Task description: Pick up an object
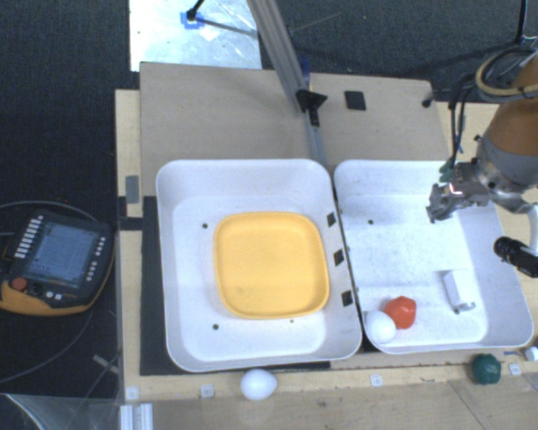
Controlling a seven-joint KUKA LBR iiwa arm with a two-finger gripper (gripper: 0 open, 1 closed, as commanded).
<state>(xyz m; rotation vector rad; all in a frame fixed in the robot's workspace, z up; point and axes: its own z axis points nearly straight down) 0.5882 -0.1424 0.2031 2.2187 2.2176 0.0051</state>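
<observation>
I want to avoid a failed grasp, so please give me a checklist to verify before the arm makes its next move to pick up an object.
1. A target lies in the right white bin: ok; a small red-orange rounded object, a white ball and a small grey metal piece are there.
2. The two-finger gripper carries nothing: cannot tell; it is too small and dark.
3. Gripper is above a target: not ok; it hovers over the bin's far part, away from all three.
4. Red-orange object stands free: not ok; the white ball seems to touch it.
5. Metal piece stands free: ok.
</observation>
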